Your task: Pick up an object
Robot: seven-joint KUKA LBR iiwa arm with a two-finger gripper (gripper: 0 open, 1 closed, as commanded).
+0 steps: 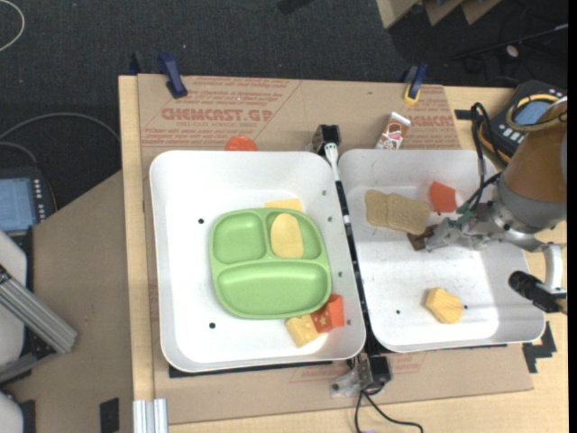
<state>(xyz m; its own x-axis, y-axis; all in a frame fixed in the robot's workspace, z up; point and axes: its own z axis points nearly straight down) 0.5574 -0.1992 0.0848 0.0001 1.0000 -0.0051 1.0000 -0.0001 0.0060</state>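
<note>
Nearest the lens, along the bottom of the camera view, runs the front edge of the brown cardboard-topped counter (pixel 270 93), which carries everything else and is held down by blue clamps at its far edge, presumably so the sheet cannot slide. On it sit two shallow white bins side by side, touching along a black seam: the left white bin (pixel 176 242) and the right white bin (pixel 478 318). Reaching in from the right is the grey arm with its orange band (pixel 541 165), bent low over the right bin. Next in size, a green three-compartment plastic plate (pixel 269 264) lies in the middle of the left bin, with a pale yellow oval piece (pixel 286 235) in its upper right compartment. In the right bin, a flat tan slab like a slice of bread (pixel 397 211) lies near the far left corner. The tool (pixel 444 234) sits just beside that slab's right end, low over the bin floor beside a dark bit; whether it is released or clenched I cannot tell, and nothing is visibly lifted. The slab looks the likely target, being closest. Smaller still: a yellow chunk (pixel 444 305) near the right bin's front, a small orange-red block (pixel 442 196) behind the tool, and a yellow wedge (pixel 303 330) touching an orange cube (pixel 331 313) at the plate's front rim
</note>
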